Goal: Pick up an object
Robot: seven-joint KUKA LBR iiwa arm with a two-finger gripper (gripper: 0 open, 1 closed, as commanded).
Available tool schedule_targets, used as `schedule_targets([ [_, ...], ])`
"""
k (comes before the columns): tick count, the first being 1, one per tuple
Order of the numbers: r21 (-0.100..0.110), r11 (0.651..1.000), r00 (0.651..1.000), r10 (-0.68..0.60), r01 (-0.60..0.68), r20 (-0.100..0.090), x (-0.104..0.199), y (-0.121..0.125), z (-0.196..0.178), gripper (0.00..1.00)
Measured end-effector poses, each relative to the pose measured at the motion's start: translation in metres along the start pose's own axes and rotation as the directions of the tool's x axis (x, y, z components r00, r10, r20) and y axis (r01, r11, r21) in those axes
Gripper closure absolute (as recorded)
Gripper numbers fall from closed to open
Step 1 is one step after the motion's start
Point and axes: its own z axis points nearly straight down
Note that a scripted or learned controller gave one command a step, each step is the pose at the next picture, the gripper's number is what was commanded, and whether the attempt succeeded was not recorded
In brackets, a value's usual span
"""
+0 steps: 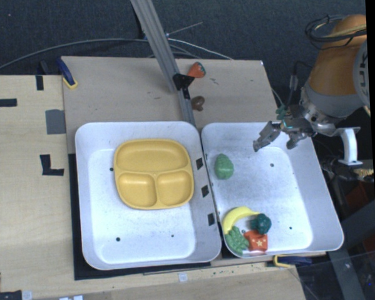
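My gripper [277, 141] hangs over the far right part of the right bin [302, 190], its two fingers spread apart with nothing between them. A green rounded object [224, 166] lies in that bin near its left wall, well left of the gripper. At the bin's near left corner sit a yellow banana [238, 215], a dark teal piece [262, 223], a green leafy toy [237, 240] and a red piece [258, 241], crowded together.
The left bin [98, 232] holds a yellow three-section plate [154, 173]. A grey pole [160, 41] slants down to the divider between the bins, with an orange clamp [197, 69] beside it. The arm's orange band [337, 75] is at the right.
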Motion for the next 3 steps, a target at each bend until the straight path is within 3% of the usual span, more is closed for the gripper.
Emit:
schedule_targets([
  [1,0.0,1.0,1.0,0.0,0.0,0.0,0.0,0.0,0.0,0.0],
  [3,0.007,1.0,1.0,0.001,-0.001,0.0,-0.012,0.0,0.119,0.0],
])
